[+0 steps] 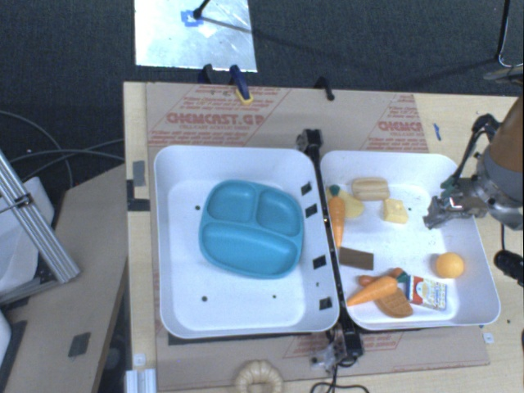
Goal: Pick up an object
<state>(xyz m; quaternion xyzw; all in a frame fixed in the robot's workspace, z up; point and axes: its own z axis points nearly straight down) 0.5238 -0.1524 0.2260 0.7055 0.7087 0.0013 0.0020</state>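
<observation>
My tool over the right bin, no object between its fingers.

The blue tray (250,228) lies far to my tool's (435,214) left; the carrot (372,289) sits below-left, the orange ball (449,264) just below, the cheese wedge (396,211) just left. Whether my fingers are spread, I cannot tell.

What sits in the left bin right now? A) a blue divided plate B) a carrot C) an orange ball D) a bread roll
A: the blue divided plate lies alone in the left bin, while the carrot, orange ball and bread roll are in the right bin.
</observation>
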